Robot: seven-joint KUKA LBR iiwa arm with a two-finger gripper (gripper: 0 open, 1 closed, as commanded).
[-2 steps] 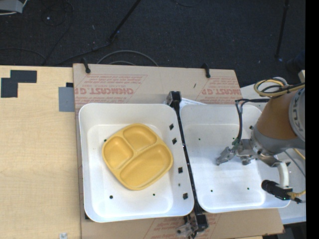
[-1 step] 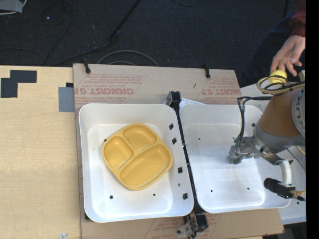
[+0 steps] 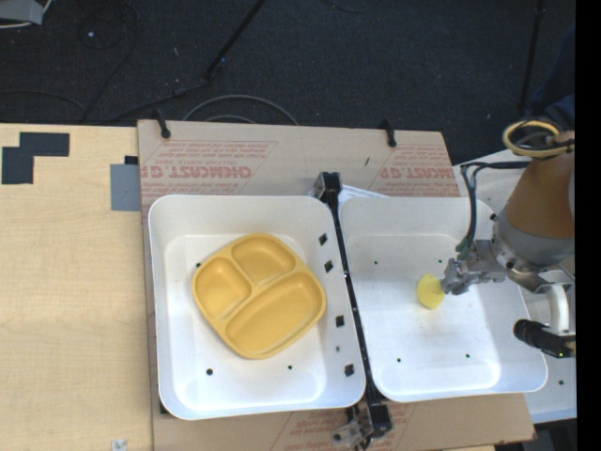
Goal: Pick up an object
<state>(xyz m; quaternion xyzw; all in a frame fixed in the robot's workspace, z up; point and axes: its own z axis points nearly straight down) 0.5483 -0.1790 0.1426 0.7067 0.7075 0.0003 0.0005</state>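
**Arm low in the right bin, beside a small yellow piece**

A pale wooden bench (image 3: 66, 289) under a dark floor with loose cables carries a cardboard sheet (image 3: 282, 163), and on that sheet sit the two white bins, split by a black divider bar (image 3: 343, 289).

The small yellow object (image 3: 430, 292) is the likely target. It lies on the floor of the right bin (image 3: 413, 365), right of the divider and nearer the bin's right wall. The gripper (image 3: 454, 277) sits just at the object's right edge, touching it or nearly so. The view is too small to show how wide the pincer stands or whether it has anything in it, so I cannot tell. The object looks to rest on the bin floor, which suggests it is not lifted.

The arm (image 3: 540, 205) leans in over the right wall, probably because that is the shortest reach to the piece.

Left of the divider, the left bin (image 3: 178, 242) holds a yellow divided tray (image 3: 258, 294), flat and turned at an angle, well apart from the arm.
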